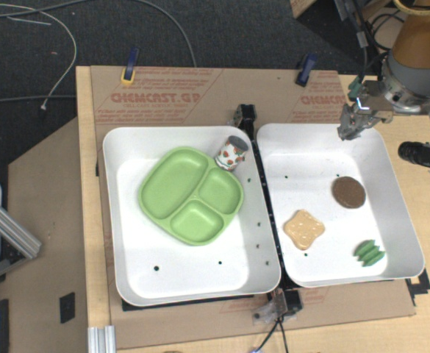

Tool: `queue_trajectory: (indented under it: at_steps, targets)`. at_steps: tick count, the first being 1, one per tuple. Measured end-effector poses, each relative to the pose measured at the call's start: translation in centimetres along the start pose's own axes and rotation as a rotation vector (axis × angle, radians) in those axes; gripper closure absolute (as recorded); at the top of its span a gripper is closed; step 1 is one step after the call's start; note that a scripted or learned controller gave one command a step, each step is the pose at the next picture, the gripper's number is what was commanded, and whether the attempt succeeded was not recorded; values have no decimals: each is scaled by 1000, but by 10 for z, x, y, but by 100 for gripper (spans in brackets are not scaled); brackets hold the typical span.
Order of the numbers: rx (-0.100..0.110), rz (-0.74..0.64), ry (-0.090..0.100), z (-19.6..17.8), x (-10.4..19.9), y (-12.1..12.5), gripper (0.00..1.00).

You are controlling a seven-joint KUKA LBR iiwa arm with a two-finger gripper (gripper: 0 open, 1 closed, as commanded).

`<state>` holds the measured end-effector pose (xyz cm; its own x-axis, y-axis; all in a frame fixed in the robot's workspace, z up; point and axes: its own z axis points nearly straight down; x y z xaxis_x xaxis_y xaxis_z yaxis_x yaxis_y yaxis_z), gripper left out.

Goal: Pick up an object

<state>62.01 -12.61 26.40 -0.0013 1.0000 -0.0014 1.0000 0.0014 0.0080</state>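
Note:
The right bin point(325, 267) holds a round brown disc point(348, 193), a tan cracker-like piece point(303, 229) and a small green pod point(370, 253). In the left bin point(126, 219) a green divided plate point(191, 195) lies at the middle, with a small red-and-white cup point(231, 154) tipped at its upper right corner. My gripper point(349, 128) hangs over the right bin's far right corner, above and well apart from the brown disc. Nothing shows between its fingers.
The bins rest on a cardboard sheet point(170, 87) held by blue clamps point(131, 62) at the far edge. A black clip point(245, 116) sits between the bins at the back. Cables trail over the dark floor at the upper left.

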Motion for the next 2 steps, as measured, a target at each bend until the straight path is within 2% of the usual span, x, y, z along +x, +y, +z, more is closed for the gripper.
queue_trajectory:
  at_steps: [2]
  targets:
    - [11, -5, 4, -5, 107, -32, 100]
